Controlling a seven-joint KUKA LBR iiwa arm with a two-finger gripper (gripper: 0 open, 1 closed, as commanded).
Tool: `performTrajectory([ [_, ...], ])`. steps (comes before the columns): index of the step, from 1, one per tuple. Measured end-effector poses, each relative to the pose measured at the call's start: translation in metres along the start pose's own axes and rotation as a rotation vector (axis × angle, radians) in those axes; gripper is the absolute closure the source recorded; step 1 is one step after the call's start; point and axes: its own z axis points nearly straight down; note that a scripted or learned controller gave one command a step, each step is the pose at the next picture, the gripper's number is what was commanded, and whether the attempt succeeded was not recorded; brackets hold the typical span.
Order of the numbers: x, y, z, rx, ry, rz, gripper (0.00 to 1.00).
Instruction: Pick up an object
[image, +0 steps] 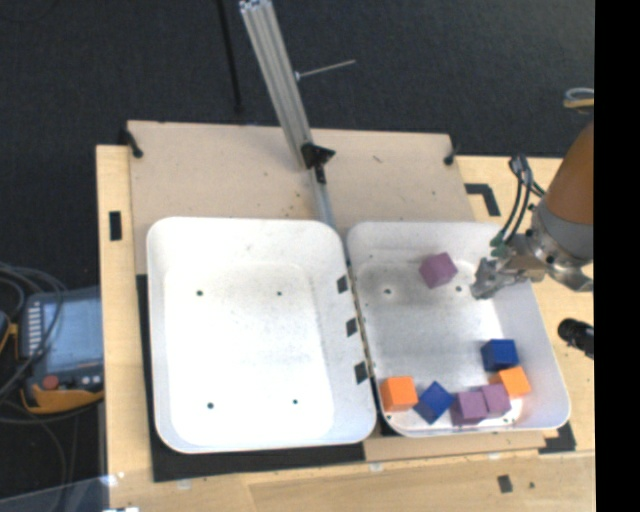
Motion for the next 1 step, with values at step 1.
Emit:
performTrajectory([
  [1,-0.0053,-0.0008,-0.0640,-0.001,-0.001,-0.001,1.00],
])
